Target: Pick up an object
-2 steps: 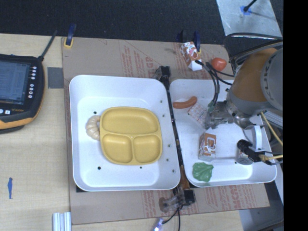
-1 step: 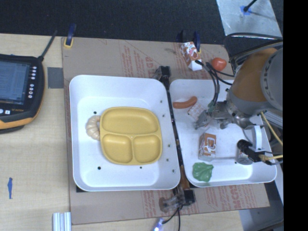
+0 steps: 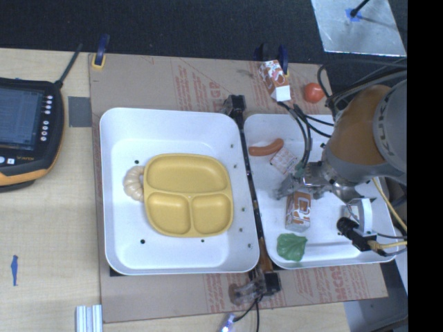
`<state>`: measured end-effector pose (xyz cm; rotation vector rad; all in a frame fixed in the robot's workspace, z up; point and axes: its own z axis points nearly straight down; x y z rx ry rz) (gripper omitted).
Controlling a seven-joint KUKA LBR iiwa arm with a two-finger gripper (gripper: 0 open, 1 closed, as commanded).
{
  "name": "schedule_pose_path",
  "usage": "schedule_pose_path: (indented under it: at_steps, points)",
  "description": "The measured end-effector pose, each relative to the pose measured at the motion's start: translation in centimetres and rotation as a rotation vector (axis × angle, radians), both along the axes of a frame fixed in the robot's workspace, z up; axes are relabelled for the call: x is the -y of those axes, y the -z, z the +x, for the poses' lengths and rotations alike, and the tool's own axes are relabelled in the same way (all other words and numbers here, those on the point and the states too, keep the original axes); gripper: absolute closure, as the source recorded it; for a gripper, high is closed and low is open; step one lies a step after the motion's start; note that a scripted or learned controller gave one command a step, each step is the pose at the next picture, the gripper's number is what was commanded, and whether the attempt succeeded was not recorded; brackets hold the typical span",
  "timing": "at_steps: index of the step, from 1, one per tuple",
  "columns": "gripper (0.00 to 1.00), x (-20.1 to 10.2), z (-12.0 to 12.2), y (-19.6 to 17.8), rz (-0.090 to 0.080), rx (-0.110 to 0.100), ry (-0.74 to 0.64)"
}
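Four things lie in the right bin (image 3: 325, 256), and any of them would do for the job: a sausage (image 3: 266, 147) near the far wall, a clear wrapper (image 3: 284, 162) just below it, a brown packet (image 3: 299, 211) in the middle, and a green lump (image 3: 291, 247) by the near wall. My gripper (image 3: 296, 185) hangs low over the bin's middle, between the wrapper and the packet, just above the packet's top end. That placement makes sense to me. Both are flat and light, they sit away from the walls, and I can come straight down on either without scraping the rim.

Whether my gripper is spread or closed I cannot tell. From above, the metal blurs into cables and glare. I see nothing caught in it, so I count the pick as not yet made. The packet lies flat on the bin floor, long side running away from the camera, so a grip across its narrow width looks like the sound choice. The risk, I judge, is pinching only the slick foil and having it slide out on the lift.

The left bin (image 3: 173, 256) holds a yellow tray (image 3: 188, 192) with a bread roll (image 3: 133, 182) tucked against its left edge. Both are well apart from me and harder to take hold of.
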<state>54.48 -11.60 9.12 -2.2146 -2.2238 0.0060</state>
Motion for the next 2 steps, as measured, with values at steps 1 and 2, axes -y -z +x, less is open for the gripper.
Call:
schedule_pose_path:
  at_steps: [1,2]
  points:
    - [1.0,0.1,0.0,-1.0,-0.001,-0.002,-0.002]
    - [1.0,-5.9,-3.7,-11.8,0.001,0.002,-0.001]
